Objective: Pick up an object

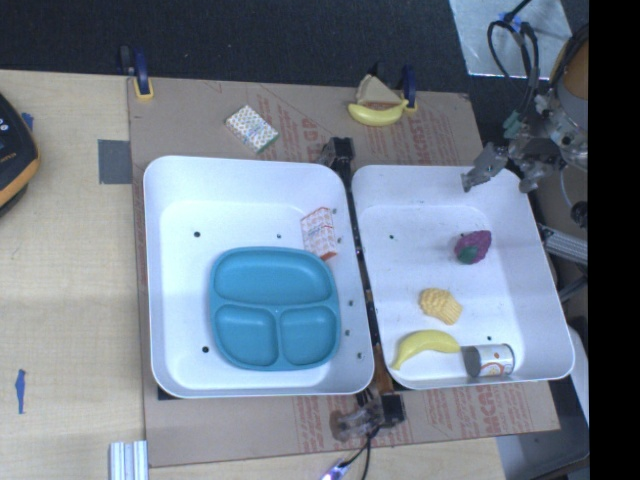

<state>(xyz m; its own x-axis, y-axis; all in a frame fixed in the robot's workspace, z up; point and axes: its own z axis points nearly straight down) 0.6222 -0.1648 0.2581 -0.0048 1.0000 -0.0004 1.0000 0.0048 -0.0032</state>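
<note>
The tabletop (70, 268) bears two bins (165, 268), two bananas (425, 347), one tray (275, 306); tool (505, 168), at two o'clock, spread wide.

Bench (60, 298): pale wood grain, matt. Brown cardboard sheet (440, 420) over it, printed, dull. Left bin (170, 183) and right bin (540, 288): smooth white plastic, slight sheen. Blue tray (275, 306) at the left bin's 6 o'clock: smooth plastic, satin. Banana (425, 347), corn (440, 305), purple fruit (474, 246): plastic look; corn bumpy, banana glossy. Can (490, 359): paper label, metallic end. Carton (319, 232): printed paper. Gripper (505, 166): grey metal, matt.
</note>
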